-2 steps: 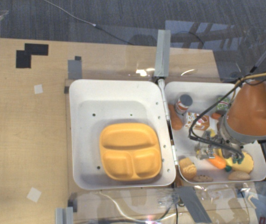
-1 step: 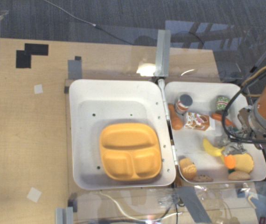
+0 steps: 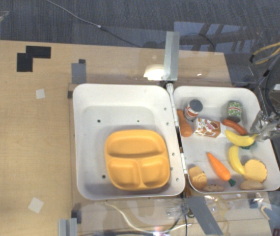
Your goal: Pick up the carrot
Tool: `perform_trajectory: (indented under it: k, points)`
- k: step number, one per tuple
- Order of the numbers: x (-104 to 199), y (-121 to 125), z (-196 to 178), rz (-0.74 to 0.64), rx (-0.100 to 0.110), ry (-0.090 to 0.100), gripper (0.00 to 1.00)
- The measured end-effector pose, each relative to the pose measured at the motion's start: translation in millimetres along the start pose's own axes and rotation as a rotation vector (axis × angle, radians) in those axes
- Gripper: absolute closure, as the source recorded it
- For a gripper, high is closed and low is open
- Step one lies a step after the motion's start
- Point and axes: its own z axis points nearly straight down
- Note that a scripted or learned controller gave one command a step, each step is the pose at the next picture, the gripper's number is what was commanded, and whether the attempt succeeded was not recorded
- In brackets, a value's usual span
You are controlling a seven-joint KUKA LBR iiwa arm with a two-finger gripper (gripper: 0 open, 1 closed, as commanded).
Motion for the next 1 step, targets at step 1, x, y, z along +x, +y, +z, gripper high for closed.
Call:
perform_trajectory:
  k: [1]
  points:
    - [-2.8, -1.1, -10.7, -0.001, 0.005, -0.006, 1.00]
